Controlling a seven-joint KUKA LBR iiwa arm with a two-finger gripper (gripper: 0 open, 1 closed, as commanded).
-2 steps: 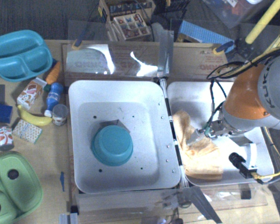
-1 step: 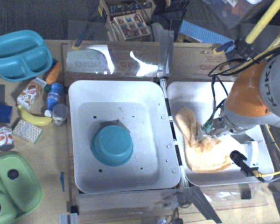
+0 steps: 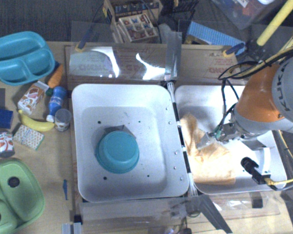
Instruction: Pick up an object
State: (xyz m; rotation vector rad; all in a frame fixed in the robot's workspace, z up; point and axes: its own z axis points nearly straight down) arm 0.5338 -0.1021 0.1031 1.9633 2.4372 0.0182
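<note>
Camera view: near to far, from where I'm standing
Cloth (image 3: pixel 210 157): tan, crumpled in right bin (image 3: pixel 205 94), sprawling toward the near-left of the tool
Gripper (image 3: pixel 216 134): down at the cloth's far edge; grip state, can't tell
Left bin (image 3: pixel 83 101): teal bowl (image 3: pixel 117 151), well apart

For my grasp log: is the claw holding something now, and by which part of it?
It cannot be told. The claw is down at the upper edge of the tan cloth in the right bin, but no cloth is clearly between its fingers.
</note>
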